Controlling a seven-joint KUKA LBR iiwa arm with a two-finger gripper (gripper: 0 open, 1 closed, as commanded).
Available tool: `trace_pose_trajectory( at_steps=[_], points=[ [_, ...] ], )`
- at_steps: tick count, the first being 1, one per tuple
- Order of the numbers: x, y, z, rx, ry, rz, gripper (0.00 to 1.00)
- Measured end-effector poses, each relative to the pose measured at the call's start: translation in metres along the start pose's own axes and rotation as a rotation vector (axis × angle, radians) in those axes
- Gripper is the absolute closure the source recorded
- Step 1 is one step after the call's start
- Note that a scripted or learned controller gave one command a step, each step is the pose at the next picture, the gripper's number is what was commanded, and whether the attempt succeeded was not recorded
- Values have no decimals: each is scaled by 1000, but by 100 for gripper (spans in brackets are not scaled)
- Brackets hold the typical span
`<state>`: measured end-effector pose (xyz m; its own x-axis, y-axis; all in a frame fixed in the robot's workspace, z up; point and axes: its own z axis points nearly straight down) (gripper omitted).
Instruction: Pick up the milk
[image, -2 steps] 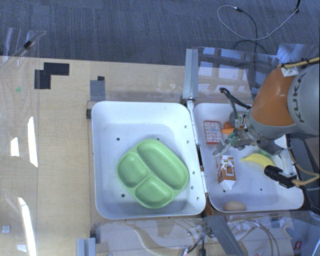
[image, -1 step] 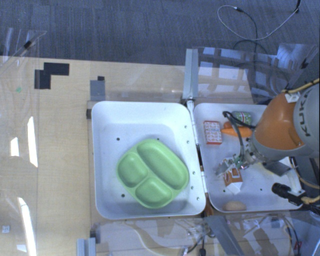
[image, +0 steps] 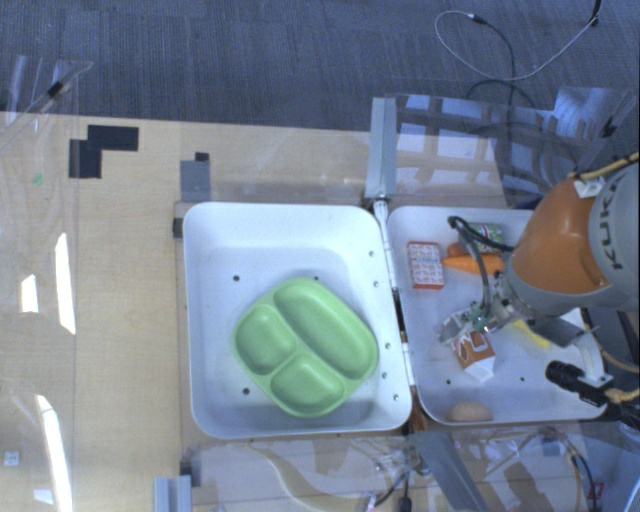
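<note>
The milk is a small brown and white carton lying in the right bin, near its middle. My gripper hangs directly over the carton's upper left end, very close to it or touching it. The grey arm with its orange band reaches in from the right and hides the bin's far right part.
In the right bin there are also a red and white box, an orange carrot, a tan rounded item at the front wall and a yellow piece under the arm. A green divided plate lies in the left bin.
</note>
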<state>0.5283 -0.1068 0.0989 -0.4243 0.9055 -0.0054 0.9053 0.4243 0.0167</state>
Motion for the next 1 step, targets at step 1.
trace_pose_trajectory(
  at_steps=[1],
  points=[
    [46, -20, -85, 13, 4, -23, 100]
  ],
)
